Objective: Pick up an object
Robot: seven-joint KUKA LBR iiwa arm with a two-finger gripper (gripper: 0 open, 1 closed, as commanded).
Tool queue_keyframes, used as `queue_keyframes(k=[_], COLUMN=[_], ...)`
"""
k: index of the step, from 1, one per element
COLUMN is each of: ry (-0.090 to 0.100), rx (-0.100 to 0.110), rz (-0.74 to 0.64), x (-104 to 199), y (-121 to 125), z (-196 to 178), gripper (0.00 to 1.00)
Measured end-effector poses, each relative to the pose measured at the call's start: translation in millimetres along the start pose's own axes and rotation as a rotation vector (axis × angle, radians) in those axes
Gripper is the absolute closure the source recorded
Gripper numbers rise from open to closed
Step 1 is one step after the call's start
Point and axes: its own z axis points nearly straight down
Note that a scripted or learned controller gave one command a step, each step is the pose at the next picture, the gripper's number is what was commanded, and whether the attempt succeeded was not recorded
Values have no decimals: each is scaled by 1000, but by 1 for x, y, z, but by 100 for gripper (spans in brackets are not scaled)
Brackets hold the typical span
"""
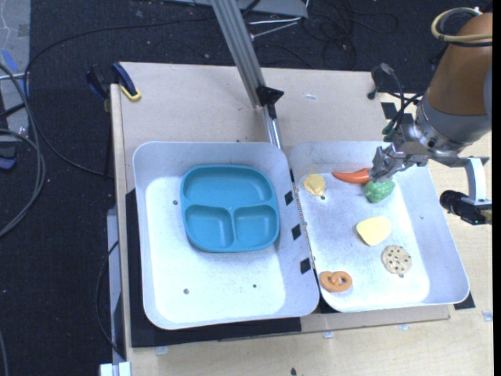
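My gripper (383, 172) hangs low over the far part of the right bin (438, 288), directly above a green broccoli piece (379, 192) and beside an orange carrot (351, 176) that lies to its left. A small yellow piece (315, 185) lies near the bin's left wall. Nearer the front lie a pale yellow wedge (373, 230), a speckled cookie (397, 260) and an orange pretzel (336, 281). The view does not settle whether anything is between the fingers.
The left bin (156, 288) holds a blue divided plate (231, 208). A metal pole (239, 41) slants down to the bins' far edge. Blue and yellow clamps (124, 82) sit at the bench's far left corner.
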Motion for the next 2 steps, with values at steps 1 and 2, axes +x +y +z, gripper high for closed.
queue_keyframes(k=[1,2], ry=[0,0], rx=[2,2], rz=[0,0], x=[45,95], y=[-13,-23], z=[9,21], gripper=[100,100])
